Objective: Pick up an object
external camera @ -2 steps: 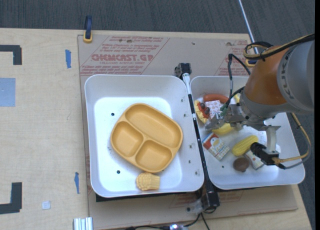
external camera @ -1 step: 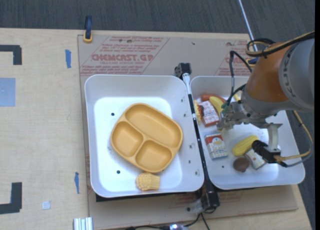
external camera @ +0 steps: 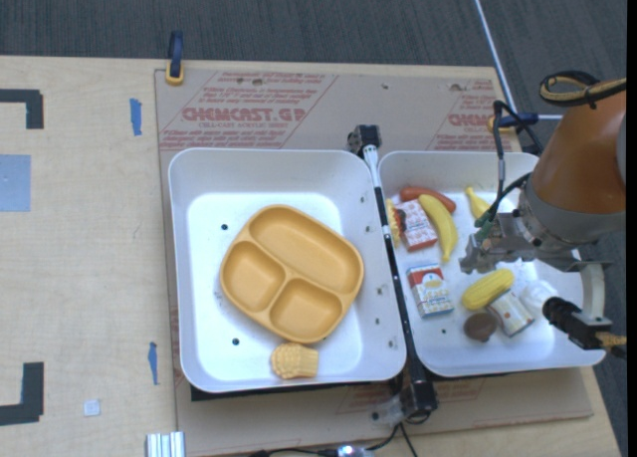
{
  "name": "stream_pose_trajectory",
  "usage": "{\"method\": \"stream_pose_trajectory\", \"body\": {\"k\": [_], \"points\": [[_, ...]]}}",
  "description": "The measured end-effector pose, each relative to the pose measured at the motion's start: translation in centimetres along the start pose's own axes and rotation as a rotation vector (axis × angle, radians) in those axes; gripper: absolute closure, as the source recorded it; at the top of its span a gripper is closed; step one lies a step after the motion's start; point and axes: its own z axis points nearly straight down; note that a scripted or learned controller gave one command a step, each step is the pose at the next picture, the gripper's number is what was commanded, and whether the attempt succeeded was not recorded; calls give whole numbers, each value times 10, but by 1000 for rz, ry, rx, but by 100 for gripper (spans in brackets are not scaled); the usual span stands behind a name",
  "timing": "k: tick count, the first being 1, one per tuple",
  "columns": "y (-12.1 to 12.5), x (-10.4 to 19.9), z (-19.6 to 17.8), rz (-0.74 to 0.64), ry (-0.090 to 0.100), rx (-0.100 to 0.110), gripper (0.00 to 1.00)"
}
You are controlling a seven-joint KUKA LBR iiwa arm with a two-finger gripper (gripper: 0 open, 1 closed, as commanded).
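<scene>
The toy corn cob (external camera: 489, 288) is located in the right bin (external camera: 557, 355), at the 3 o'clock side of the view, lying tilted. The gripper (external camera: 485, 249) is positioned directly above it, at its 12 o'clock; whether contact is made cannot be determined. The finger state cannot be determined.

A brown round piece (external camera: 481, 326) is found at 6 o'clock of the cob, with a white carton (external camera: 515, 316) just beside. A banana (external camera: 442, 225) and two red-and-white cartons (external camera: 415, 225) (external camera: 430, 291) are placed toward 9 o'clock.

In the left bin (external camera: 189, 246), a yellow three-compartment plate (external camera: 291, 273) is seated centrally. A yellow waffle-textured piece (external camera: 295, 359) is located at its 6 o'clock.
</scene>
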Motion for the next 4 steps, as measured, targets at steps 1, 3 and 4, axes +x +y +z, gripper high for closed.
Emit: {"method": "stream_pose_trajectory", "body": {"k": [1, 3, 4], "points": [[-24, -47, 1, 0, 1, 1, 100], [-4, -24, 87, 2, -3, -11, 0], [-22, -5, 95, 2, -5, -18, 0]]}}
